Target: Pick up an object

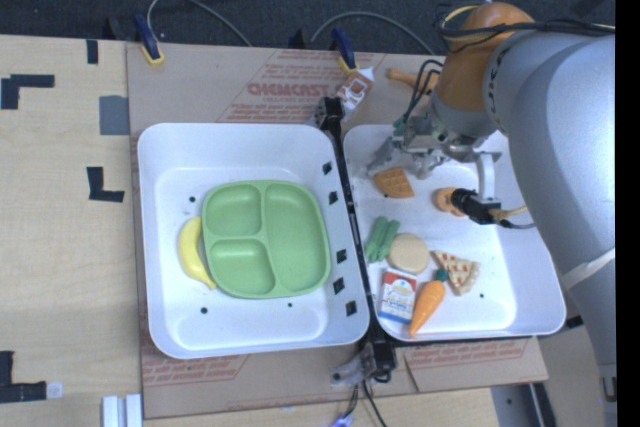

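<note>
The gripper (400, 158) hangs low over the right bin (520, 310), just above a waffle piece (394, 183); I cannot tell its state.

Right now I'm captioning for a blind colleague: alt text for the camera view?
A grey arm's gripper hangs over the right bin, above toy food: waffle, carrot, pizza slice. The left bin holds a green divided plate and banana.

left bin (160, 215): on the bench, holds a green divided plate (266, 238) in its middle | banana (192, 255): touching the plate's left edge | cardboard sheet (200, 85): lies under both bins | blue clamps (150, 43): at the cardboard's far edge
</note>
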Controlling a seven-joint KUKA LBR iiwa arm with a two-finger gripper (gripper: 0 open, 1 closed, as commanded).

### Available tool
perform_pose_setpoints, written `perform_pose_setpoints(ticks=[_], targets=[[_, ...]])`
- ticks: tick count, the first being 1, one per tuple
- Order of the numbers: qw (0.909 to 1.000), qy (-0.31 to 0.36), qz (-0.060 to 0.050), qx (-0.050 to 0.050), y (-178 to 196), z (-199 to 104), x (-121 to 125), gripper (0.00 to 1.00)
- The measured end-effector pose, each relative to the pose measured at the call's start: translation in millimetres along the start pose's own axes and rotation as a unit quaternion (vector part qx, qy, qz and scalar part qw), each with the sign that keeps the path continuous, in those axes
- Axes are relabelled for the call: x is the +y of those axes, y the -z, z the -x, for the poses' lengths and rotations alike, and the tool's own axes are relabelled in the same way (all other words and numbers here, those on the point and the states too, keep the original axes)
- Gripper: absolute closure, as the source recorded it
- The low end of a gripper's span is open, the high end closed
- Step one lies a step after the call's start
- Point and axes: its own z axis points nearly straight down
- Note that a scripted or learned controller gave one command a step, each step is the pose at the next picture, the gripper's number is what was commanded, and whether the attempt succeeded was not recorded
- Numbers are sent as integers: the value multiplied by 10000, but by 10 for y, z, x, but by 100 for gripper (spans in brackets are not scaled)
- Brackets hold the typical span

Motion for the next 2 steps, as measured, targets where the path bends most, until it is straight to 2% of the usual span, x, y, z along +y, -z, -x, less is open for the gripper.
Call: perform_pose_setpoints(ticks=[1,2], targets=[[10000,-6,-7,-9,-2,-75,-4,0],[10000,0,-15,-13,91,-77,-6,100]])
